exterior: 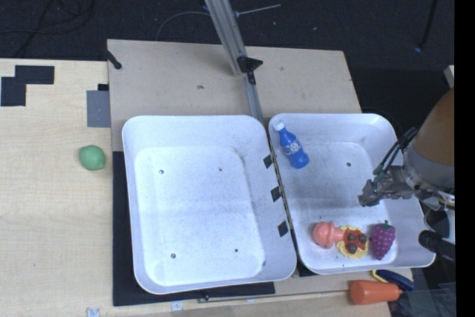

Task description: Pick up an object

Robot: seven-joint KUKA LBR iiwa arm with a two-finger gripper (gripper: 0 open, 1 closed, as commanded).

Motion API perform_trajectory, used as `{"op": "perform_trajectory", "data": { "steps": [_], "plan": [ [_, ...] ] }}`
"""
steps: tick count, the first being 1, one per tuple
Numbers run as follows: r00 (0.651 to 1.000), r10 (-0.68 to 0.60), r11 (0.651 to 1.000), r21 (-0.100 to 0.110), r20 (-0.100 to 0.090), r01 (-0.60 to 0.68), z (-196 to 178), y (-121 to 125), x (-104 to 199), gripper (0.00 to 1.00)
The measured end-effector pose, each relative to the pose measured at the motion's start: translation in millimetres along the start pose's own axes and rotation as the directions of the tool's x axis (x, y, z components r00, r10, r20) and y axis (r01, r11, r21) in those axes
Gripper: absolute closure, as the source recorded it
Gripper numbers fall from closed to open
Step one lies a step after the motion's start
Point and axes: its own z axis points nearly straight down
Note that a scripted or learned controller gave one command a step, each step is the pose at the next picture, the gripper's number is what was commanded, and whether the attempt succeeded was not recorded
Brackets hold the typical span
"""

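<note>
A: Where do the objects lie?

B: All in the right bin (386, 126). A blue bottle (291, 147) with a white cap lies on its side near the bin's far-left corner, long axis slanted, cap toward the far-left, base toward the near-right. Along the near wall sits a cluster: a pink round toy (324, 234), a yellow piece with red and dark spots (353, 243) touching it, and a purple bunch of grapes (382, 239) just beside that, its stem end pointing away toward the far side.

A: And the claw?

B: The gripper (371, 194) hangs over the right part of that bin, just above the grapes in the view, well apart from the bottle. It is dark and small here; I cannot tell how it is set, and nothing shows in it.

A: Anything outside?

B: The left bin (141, 134) beside it, a green ball (92, 157) on the bench to its left, and an orange carrot-like toy (375, 292) below the right bin.
</note>
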Motion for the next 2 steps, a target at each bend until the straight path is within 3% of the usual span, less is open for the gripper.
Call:
{"op": "perform_trajectory", "data": {
  "steps": [1,2],
  "plan": [
    [1.000,0.000,1.000,-0.001,0.000,0.000,-54.3,-8.9,-0.9,1.00],
    [1.000,0.000,1.000,0.002,-0.001,0.000,-64.3,-8.7,-1.4,1.00]
  ]
}}
